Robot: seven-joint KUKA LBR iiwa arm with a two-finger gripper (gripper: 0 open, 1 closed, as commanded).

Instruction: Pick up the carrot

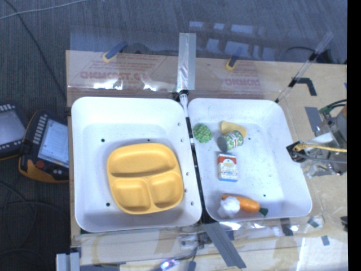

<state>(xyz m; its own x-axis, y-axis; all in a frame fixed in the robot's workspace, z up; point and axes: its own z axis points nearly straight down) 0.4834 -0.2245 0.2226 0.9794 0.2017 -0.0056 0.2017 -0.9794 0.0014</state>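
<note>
The carrot (246, 203) is orange with a small green tip pointing right. It lies flat near the front edge of the right bin (282, 123), touching a white lump (229, 207) on its left. My gripper (329, 151) is at the far right of the view, just outside the right bin's right rim, well apart from the carrot and up and to the right of it. Nothing shows in its grasp.
The right bin also holds a green knobbly ball (202, 132), a green can (230, 140) beside a yellow wedge (234, 128), and a small red-and-white carton (227, 167). A yellow divided plate (145, 176) lies in the left bin (90, 129).
</note>
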